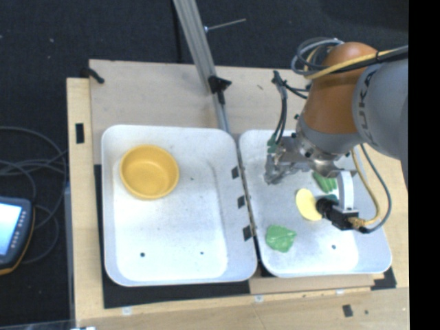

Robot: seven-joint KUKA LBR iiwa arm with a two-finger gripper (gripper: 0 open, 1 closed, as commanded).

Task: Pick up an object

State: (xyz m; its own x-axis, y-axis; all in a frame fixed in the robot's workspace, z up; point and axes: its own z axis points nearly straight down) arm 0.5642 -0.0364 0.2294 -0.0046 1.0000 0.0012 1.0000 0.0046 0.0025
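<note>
The jaws, their state impossible to tell, hang over the right bin, positioned to reach the yellow piece nearby

Two bins sit side by side on the bench, and the bowl lies in the left bin, up in its far left corner. In the right bin the gripper hangs over the far left part (the arm comes in from the right), with a flat round piece to its right and a crumpled lump near the front, below the gripper. A metal pole slants up behind the bins, and a handheld screen lies off to the left of the bench.
</note>
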